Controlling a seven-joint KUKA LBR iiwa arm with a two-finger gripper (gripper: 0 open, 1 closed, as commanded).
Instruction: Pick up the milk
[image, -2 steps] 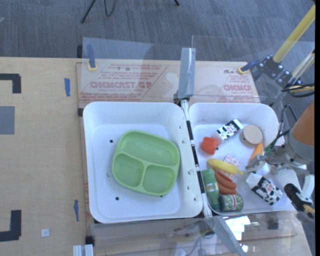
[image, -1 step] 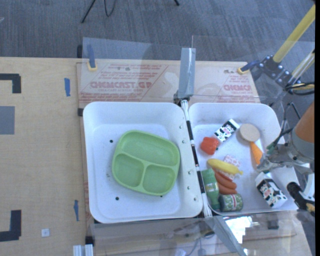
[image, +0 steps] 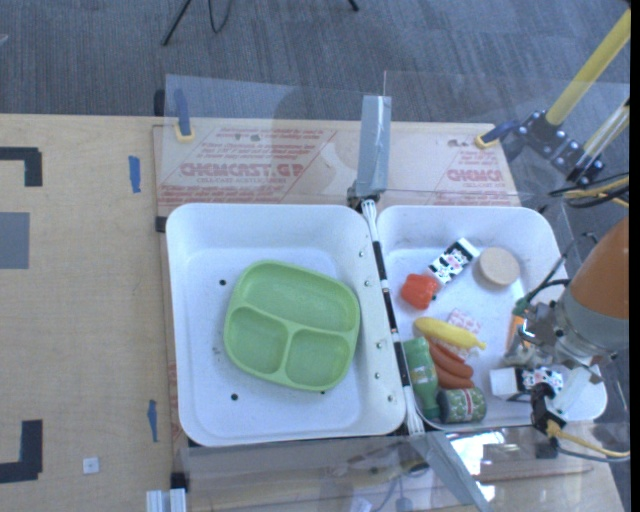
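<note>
Camera view: approach step, nothing grasped yet. Tool (image: 530, 375) is hovering at the right bin's (image: 545, 235) near-right corner; cannot tell whether apart or together. Milk (image: 453, 260), a cow-patched carton, is lying by the bin's far edge, well apart from the tool. Next move is calling for travel there, then descent. Board (image: 250, 165) behind is showing red print, seemingly "CHEMCAST GP"; carton lettering is unreadable.

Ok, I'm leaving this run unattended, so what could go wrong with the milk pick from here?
1. The claw is over the right bin's near right corner, apart from the milk carton. A low sweep across could knock the banana or sausages.
2. The tan disc lies close beside the carton, so the claw may catch it instead.
3. The carton lies askew to the bin walls, so a grasp might slip.
</note>
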